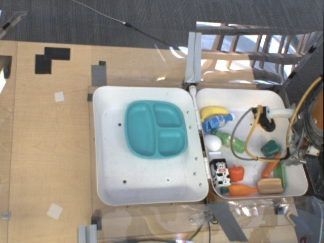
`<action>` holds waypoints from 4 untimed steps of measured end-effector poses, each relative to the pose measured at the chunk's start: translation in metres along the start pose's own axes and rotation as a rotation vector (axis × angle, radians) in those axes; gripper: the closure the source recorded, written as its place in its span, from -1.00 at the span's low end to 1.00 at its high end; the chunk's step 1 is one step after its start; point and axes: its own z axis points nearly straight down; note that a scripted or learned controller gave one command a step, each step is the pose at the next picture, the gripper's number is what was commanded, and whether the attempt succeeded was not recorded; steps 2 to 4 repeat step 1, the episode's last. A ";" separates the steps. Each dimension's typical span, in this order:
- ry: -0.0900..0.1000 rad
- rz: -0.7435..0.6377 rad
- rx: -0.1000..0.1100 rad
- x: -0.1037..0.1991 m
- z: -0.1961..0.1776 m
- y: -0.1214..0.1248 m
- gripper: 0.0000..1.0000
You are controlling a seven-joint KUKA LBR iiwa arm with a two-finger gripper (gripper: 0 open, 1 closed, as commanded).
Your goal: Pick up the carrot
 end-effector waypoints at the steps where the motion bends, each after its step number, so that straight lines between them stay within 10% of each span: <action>1: 0.015 0.017 -0.001 0.002 -0.103 0.003 1.00; 4: 0.015 0.017 -0.001 0.002 -0.103 0.003 1.00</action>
